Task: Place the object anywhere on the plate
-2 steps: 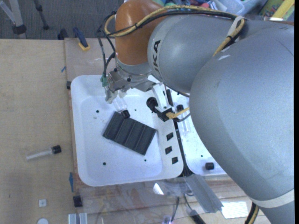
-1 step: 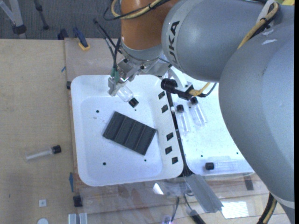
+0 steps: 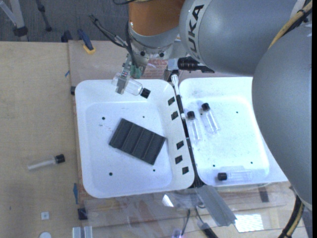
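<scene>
The plate is a dark grey ribbed slab lying flat in the left bin, a little tilted. My gripper hangs over that bin's far edge, below the orange band of the arm. Its fingers are shut on a clear vial with a black cap, which points to the right. The vial is held above the bin's back rim, well behind the plate and apart from it.
The right bin holds three more clear vials with black caps: two near its left side, one near the front. Another vial lies on the bench left of the bins. The arm's bulk covers the upper right.
</scene>
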`<state>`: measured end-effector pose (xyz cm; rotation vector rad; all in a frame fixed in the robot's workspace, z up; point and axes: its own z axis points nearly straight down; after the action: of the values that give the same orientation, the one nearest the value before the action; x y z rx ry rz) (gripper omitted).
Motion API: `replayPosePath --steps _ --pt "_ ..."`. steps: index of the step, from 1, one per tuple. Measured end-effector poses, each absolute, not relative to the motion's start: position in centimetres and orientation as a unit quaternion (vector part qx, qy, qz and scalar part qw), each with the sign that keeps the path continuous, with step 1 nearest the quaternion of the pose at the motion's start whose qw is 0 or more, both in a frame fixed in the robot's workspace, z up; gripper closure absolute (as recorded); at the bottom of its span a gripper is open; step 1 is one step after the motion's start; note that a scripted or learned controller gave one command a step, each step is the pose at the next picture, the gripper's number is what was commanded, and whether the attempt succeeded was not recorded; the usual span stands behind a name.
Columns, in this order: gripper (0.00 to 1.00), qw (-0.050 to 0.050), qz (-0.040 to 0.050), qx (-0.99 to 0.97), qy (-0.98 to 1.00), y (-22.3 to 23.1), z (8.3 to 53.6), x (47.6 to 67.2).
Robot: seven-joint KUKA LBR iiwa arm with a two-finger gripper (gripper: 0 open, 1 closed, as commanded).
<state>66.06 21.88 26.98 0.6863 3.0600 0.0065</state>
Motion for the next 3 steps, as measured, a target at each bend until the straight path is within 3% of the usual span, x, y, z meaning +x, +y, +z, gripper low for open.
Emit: replayPosePath --steps 1,2,3 --pt "1.00 0.001 0.0011 0.170 0.985 22.4 17.3 64.2" --pt "1.00 0.004 0.0020 -0.037 0.999 22.5 25.0 65.1" --pt "1.00 0.001 0.0014 -0.009 1.000 22.4 17.9 63.2"
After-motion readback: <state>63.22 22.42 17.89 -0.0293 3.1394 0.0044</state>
